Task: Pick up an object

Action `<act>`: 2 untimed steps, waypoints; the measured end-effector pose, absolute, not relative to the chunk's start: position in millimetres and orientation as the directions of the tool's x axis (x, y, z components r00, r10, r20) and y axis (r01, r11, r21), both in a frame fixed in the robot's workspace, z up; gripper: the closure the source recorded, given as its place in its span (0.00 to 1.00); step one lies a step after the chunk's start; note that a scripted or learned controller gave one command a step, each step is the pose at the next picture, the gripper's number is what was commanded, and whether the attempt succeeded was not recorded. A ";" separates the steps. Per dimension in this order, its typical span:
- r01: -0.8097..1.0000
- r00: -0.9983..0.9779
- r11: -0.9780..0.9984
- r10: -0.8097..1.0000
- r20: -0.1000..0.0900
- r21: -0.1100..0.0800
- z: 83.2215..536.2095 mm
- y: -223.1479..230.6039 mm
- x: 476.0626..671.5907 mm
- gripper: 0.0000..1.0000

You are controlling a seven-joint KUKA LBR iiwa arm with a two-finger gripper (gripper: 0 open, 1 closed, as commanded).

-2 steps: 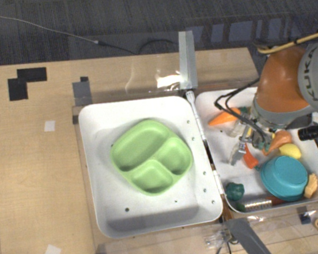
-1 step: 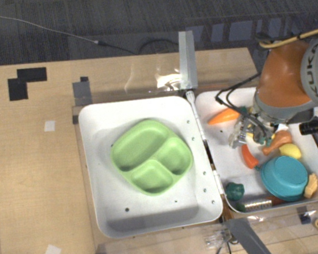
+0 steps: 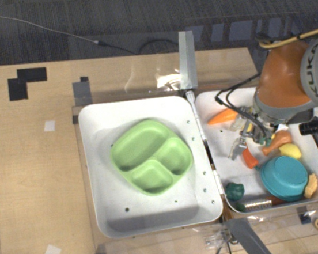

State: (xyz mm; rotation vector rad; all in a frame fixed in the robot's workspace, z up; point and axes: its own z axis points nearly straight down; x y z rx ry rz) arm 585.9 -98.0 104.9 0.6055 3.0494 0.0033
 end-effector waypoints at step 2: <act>0.408 -0.913 0.913 0.408 -0.016 0.006 89.9 -88.8 594.3 0.00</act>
